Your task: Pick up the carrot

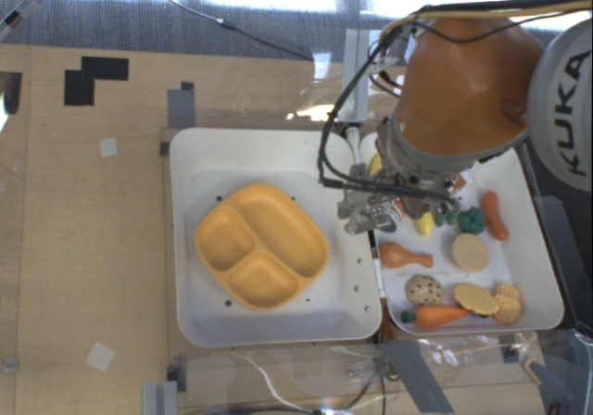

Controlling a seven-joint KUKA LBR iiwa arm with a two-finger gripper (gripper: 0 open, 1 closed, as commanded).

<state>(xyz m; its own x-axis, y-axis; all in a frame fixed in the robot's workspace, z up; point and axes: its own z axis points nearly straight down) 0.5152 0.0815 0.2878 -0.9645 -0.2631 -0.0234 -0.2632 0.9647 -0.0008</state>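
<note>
The carrot [443, 316] is orange with a green tip and lies flat near the front edge of the right bin [537, 311]. My gripper [369, 215] hangs under the big orange wrist band, over the left side of that bin by the divider. It is well behind the carrot and a little to its left. Nothing shows in its grasp.
A yellow three-part plate [261, 245] sits in the left bin [195, 311]. The right bin also holds a drumstick [405, 255], a speckled cookie [423, 289], a round cracker [471, 252], a sausage [494, 215], broccoli [470, 220] and waffle pieces [491, 300] beside the carrot.
</note>
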